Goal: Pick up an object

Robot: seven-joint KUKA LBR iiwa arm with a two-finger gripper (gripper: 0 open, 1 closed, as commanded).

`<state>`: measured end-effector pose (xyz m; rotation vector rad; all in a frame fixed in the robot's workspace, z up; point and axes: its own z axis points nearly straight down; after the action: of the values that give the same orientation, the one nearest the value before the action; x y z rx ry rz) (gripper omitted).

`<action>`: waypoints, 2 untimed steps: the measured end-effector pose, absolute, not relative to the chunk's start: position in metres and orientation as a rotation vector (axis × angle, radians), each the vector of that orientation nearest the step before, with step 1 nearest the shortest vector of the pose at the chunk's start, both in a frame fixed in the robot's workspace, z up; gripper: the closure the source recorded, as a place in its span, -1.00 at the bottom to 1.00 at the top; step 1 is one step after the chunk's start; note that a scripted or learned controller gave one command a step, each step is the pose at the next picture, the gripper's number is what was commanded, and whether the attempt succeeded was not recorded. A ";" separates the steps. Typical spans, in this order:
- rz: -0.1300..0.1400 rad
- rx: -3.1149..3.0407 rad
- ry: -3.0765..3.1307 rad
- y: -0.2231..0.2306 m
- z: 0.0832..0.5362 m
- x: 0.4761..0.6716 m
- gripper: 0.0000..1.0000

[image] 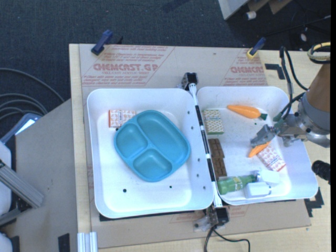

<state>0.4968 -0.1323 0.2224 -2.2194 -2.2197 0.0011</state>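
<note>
Your gripper (264, 136) sits low in the right bin (299, 190), its dark metal fingers (260, 138) spread apart and grasping nothing, their tips just above a small orange carrot-shaped piece (256, 150). Touching that piece lies a flat printed packet (273, 158). Farther back you see a larger smooth orange carrot (244, 111) with a green end, and near the divider a patterned card box (213, 121) and a brown ridged bar (217, 156). A glossy green bottle (236, 182) lies beside a white block (258, 189). The left bin (100, 156) holds a blue moulded tray (151, 145) with three compartments, partly over a small printed box (118, 117)
</note>
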 end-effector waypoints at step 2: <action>0.001 -2.219 -2.219 -0.173 0.084 0.556 -1.00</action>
<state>0.5555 -0.1726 0.0844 -2.2193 -2.2185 0.0015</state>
